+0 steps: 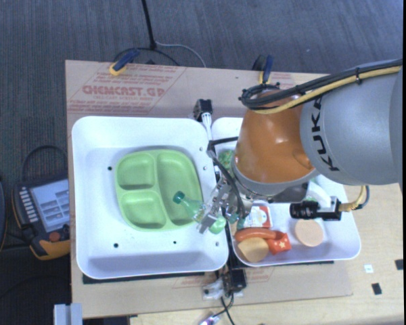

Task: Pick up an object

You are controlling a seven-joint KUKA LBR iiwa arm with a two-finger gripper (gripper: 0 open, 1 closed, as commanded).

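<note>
- While the gripper (pixel 213 217) sits low at the left bin's (pixel 95 181) right edge, beside the green tray (pixel 149 185), whether it holds anything is unclear.
- A small teal object (pixel 181 198) lies on the tray; lifting remains.

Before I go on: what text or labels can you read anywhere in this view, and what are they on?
"CHEMCAST GP", red print on the brown board under the bins.
"KUKA", partly seen, black letters on the grey arm.
Small packet in the right bin: print too small to read.
Pendant screen, left: blurred, unreadable.
</note>
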